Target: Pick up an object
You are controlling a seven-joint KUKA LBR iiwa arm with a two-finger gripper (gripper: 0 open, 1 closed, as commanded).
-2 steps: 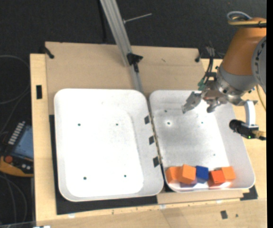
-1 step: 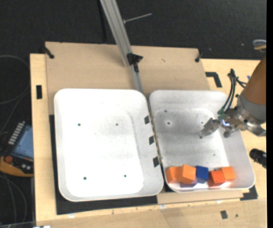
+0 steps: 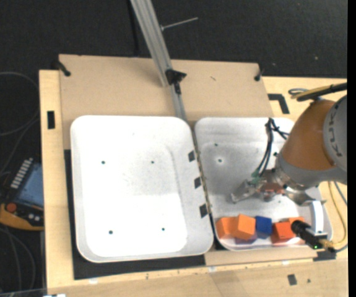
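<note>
The pale wooden bench fills most of the frame and carries two shallow white plastic bins side by side. The left bin sits in the centre-left of the frame; the right bin sits centre-right, the two touching along a shared edge. A slim grey metal rail runs down from the top of the frame towards the seam between them.

The grey arm with its orange band leans in from the right edge over the right bin, placed there because that is where the pickable things lie. Its two-finger gripper hangs low in the middle of that bin, angled left; the jaws look nearly closed with nothing visible between them, though the view is too blurred to be sure.

The candidates sit bunched along the bin's lower wall, below the gripper and apart from it: an orange block, a small blue block beside it, and another orange block at lower right. No pick has landed yet, by my judgement.
</note>
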